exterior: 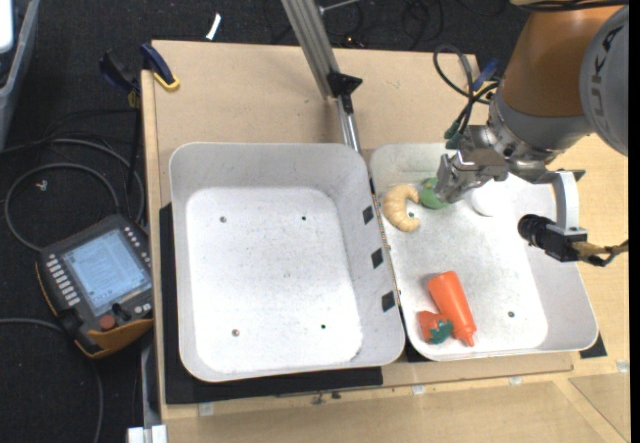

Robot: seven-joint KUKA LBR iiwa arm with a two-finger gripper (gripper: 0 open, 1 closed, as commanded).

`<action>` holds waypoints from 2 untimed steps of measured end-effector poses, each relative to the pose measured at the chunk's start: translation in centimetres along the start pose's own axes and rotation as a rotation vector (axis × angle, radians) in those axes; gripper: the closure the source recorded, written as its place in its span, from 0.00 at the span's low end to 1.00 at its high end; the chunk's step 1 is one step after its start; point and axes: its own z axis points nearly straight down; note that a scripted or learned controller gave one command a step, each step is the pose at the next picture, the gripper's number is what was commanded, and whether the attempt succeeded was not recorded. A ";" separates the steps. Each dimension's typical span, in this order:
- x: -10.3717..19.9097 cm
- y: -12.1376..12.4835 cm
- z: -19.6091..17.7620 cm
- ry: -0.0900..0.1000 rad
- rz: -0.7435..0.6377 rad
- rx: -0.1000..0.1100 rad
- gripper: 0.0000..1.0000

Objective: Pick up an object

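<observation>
In the right bin (520, 331) lie a pale yellow croissant-shaped toy (402, 206) near the left wall, a small green object (431, 196) just right of it, a white object (486, 200) further right, and an orange carrot toy (452, 307) with a red and green end toward the front. My gripper (447, 183) hangs low over the back of this bin, its tips right at the green object. The arm's wrist covers part of the green and white objects.
The left bin (190, 231) sits beside the right one, with black clips on the shared wall. A metal pole (305, 16) slants across the back. A black fitting (545, 231) on the arm juts over the right bin. A teach pendant (95, 276) lies off the bench at left.
</observation>
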 end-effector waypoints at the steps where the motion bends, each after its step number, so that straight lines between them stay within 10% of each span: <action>1: 5.1 2.4 -0.2 0.000 0.000 0.000 1.00; 2: 10.3 4.4 -0.3 0.000 0.000 0.000 1.00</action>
